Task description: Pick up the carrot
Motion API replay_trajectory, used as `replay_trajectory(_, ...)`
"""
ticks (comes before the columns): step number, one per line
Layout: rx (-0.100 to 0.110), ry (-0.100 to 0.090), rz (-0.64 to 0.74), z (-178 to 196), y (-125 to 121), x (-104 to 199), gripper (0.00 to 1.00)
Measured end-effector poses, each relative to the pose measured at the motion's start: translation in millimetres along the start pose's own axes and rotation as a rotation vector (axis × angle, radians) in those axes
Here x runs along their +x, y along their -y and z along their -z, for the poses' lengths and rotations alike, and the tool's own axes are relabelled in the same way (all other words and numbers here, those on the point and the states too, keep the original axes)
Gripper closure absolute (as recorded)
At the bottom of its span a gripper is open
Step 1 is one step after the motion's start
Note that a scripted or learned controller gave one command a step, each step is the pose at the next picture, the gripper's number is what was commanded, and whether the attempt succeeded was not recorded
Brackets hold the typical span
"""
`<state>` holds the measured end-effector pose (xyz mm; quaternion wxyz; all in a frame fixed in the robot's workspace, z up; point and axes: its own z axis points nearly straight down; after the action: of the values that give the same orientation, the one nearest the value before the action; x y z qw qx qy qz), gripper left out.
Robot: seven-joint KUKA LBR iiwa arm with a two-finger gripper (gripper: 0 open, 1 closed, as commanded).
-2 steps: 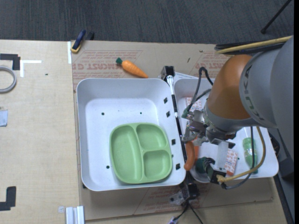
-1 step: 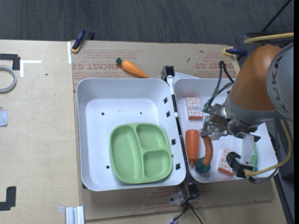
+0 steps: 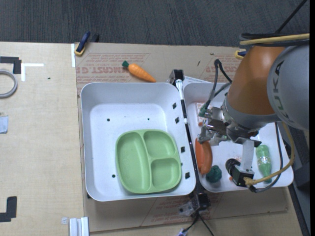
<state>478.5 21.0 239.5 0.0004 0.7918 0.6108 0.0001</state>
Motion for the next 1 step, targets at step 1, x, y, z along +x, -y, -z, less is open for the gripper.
replay_trajectory(1,0.001,0.001,-0.064,61.7,12.0,44.8,1.00)
